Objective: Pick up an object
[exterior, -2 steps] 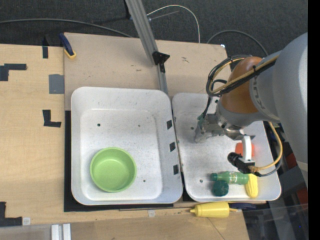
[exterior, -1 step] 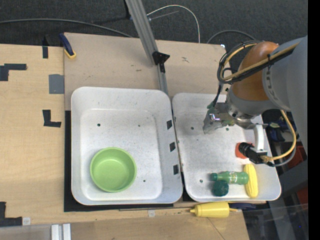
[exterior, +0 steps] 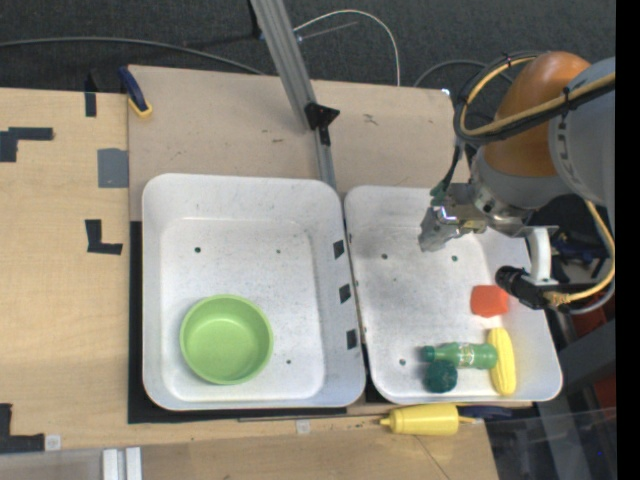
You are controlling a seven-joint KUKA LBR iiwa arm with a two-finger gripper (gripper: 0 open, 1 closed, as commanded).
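Observation:
My gripper [exterior: 436, 232] hangs over the back part of the right bin [exterior: 400, 288], with nothing seen under or in it. Near that bin's right wall lies a small orange-red block [exterior: 488, 301]. At the front right corner lie a green bottle [exterior: 462, 355] on its side, a dark green lump [exterior: 439, 376] touching it, and a yellow oblong piece [exterior: 502, 360]. The left bin [exterior: 240, 218] holds a light green bowl [exterior: 226, 339] at its front left.
A yellow squeeze bottle [exterior: 425, 420] lies on the bench just outside the right bin's front rim. A grey metal pole [exterior: 290, 53] slants down to the bins' shared back corner. Cables [exterior: 560, 293] hang beside the arm's wrist at the right.

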